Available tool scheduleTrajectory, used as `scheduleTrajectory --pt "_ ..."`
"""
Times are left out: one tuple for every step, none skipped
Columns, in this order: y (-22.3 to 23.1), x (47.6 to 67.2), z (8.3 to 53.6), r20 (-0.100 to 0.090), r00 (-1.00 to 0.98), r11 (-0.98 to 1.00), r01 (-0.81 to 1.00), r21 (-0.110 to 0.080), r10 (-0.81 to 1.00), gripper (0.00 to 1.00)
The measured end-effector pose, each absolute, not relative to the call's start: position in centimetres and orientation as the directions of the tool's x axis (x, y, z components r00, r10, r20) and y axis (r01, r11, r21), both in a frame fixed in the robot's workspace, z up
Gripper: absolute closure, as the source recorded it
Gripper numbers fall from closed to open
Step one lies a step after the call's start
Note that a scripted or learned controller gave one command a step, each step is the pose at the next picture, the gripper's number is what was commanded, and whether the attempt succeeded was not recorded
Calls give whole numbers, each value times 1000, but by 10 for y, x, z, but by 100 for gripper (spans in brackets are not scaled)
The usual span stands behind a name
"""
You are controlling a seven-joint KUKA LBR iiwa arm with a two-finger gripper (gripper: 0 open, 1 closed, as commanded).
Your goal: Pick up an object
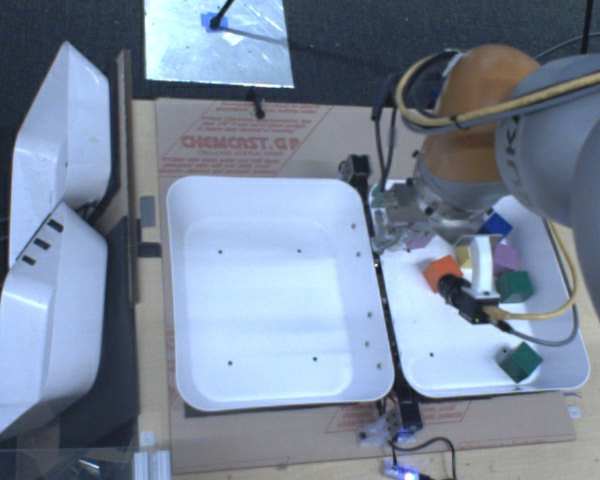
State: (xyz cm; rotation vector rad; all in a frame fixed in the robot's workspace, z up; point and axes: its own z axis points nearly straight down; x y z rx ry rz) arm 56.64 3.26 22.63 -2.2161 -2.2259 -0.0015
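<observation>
My arm (570,138) comes in from the right, its grey casing smooth and rounded, and bends down at the glossy orange band (480,78) so that the wrist points into the right bin (440,353). My claw (392,220) sits low over that bin's far left corner, close against the rim it shares with the left bin (270,298). Whether the claw is open or closed I cannot tell, because the metal parts there crowd together under the wrist. The things I might pick all lie in the right bin. An orange block (442,271), matte and square-cornered, lies near my claw on the side toward the camera. A blue block (496,224) shows at the edge of my wrist, partly covered by it. A purple block (506,259) and a dark green block (516,286) lie just beside each other toward the bin's right wall. A second green block (521,361) lies well apart from the rest, by the near right corner, turned at a slant. A pale mauve piece (420,238) shows under the wrist, its shape unclear. Both bins are shallow white plastic with rounded corners and a few small dark dots on their floors. They rest on a brown cardboard sheet (250,133) with red print, flat on the worktop (145,168).
</observation>
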Motion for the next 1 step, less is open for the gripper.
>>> scheduleTrajectory --pt "84 578 237 2 -5 5 1000 1 1000 100"
